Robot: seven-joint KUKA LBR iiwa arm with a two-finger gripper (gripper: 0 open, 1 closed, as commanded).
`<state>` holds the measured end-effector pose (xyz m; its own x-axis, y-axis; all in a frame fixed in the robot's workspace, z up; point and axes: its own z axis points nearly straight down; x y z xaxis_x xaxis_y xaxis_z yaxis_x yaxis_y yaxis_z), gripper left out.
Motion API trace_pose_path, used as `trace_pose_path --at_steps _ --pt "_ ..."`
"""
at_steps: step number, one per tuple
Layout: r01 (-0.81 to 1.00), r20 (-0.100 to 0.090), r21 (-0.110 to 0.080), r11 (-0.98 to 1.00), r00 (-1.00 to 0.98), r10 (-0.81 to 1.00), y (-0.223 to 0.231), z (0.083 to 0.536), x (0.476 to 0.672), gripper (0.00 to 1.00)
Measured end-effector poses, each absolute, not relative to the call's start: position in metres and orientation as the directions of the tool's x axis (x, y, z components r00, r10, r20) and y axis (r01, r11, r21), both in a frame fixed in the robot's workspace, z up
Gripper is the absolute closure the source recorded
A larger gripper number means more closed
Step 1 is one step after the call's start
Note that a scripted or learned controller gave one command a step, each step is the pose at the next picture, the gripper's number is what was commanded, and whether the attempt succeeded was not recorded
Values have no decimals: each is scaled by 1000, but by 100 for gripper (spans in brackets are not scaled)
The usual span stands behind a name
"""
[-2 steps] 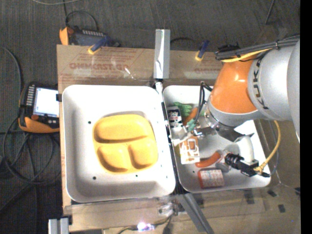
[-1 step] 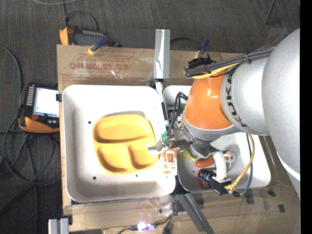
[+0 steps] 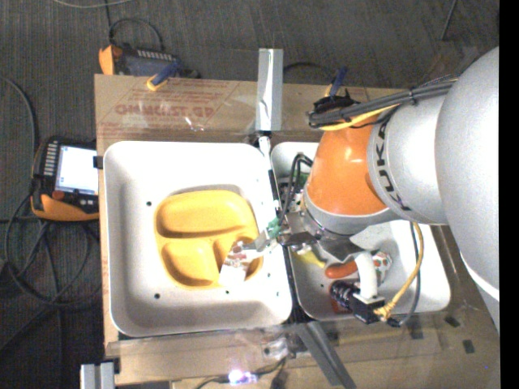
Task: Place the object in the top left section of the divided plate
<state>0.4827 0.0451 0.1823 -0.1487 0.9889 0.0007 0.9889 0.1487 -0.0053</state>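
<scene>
A yellow divided plate (image 3: 195, 217) lies in the left white bin (image 3: 130, 217). It has one long section across the top and two smaller ones below. A small white and red-brown object (image 3: 236, 262) sits at the plate's lower right section, right at the tip of my gripper (image 3: 248, 250). The gripper reaches in over the wall between the two bins, low over the plate's right edge. The grey and orange arm (image 3: 357, 177) hides the space behind the gripper. Whether the object rests on the plate or hangs from the gripper is unclear.
The right bin (image 3: 430, 290) holds a red item (image 3: 340, 270), a white and red item (image 3: 378, 261) and a bit of yellow (image 3: 305, 254), mostly under the arm. A grey post (image 3: 269, 87) stands behind the bins. The left bin's floor around the plate is bare.
</scene>
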Motion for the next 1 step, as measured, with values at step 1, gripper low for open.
trace_pose_path --at_steps 1 --pt "911 -4 -2 412 -412 911 74 247 587 0"
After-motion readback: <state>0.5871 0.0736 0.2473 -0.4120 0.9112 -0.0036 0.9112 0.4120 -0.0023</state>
